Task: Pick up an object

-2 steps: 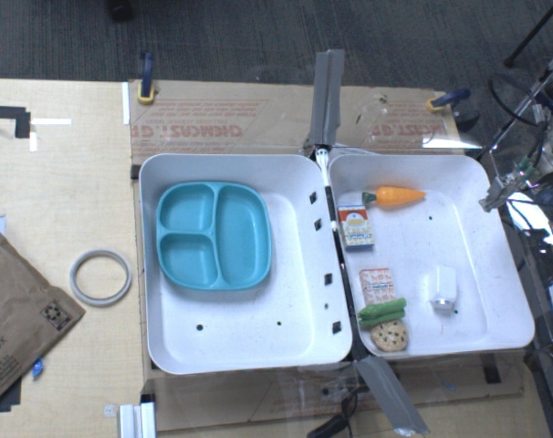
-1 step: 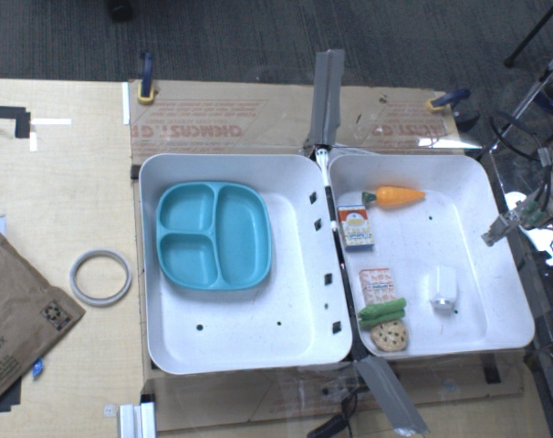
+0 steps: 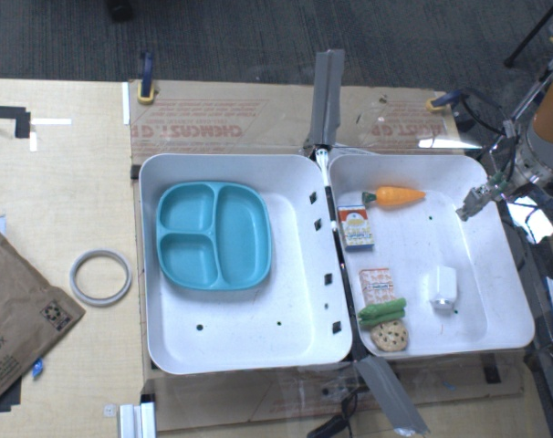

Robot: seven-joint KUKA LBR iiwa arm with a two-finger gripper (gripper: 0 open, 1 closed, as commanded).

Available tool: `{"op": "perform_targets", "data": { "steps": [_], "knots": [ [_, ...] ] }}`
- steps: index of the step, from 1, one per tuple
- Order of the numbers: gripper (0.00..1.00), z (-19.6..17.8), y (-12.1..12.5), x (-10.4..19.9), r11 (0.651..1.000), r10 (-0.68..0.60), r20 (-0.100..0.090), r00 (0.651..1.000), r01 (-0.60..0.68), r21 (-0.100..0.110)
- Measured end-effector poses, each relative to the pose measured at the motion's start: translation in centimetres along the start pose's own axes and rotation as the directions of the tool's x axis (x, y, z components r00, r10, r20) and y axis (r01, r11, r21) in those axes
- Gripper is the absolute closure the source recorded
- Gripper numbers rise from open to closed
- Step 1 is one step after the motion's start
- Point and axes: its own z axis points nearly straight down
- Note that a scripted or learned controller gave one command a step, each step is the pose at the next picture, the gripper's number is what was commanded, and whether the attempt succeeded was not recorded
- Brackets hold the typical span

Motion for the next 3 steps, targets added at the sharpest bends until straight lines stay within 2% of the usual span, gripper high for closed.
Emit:
{"op": "perform_targets", "data": {
  "steps": [1,2,3],
  "knots": [
    [1.0,-0.7,-2.6,-1.1,0.993,-0.114,-0.001,0.993,0.114,0.0],
    [1.0,-4.3,-4.2,-0.4,0.99,-0.143,0.001,0.99,0.143,-0.001],
    [1.0,-1.1,-8.8,1.5,0.996,-0.087,-0.001,0.996,0.087,0.001]
  ]
}}
